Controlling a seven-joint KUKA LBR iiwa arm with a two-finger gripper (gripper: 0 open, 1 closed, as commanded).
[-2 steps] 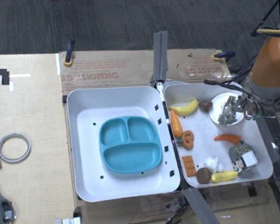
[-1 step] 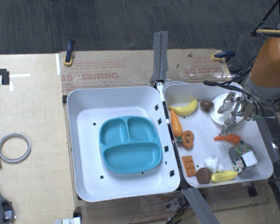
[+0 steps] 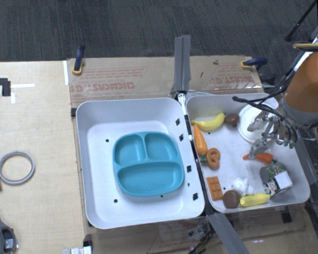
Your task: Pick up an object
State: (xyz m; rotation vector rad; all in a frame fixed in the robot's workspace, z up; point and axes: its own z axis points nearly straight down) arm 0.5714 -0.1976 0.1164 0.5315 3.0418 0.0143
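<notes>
My gripper [image 3: 260, 136] hangs over the right side of the right bin [image 3: 300, 193], open, with nothing between its fingers. Just below it lies a small red-orange piece of toy food [image 3: 259, 157]. Partly hidden beneath the gripper is a white round dish [image 3: 245, 117]. Elsewhere in this bin lie a yellow banana [image 3: 212, 121], a brown lump [image 3: 232, 119], an orange carrot [image 3: 200, 141], a pretzel [image 3: 213, 157], a waffle piece [image 3: 214, 187], a brown ball [image 3: 231, 198], a second yellow banana [image 3: 254, 199], a white crumpled item [image 3: 240, 184] and a tipped can [image 3: 275, 178].
The left bin [image 3: 94, 201] holds a blue divided plate [image 3: 148, 163]. A grey divider bar [image 3: 181, 64] runs between the bins at the back. On the bench to the left lie a roll of tape [image 3: 14, 167] and scissors [image 3: 4, 238].
</notes>
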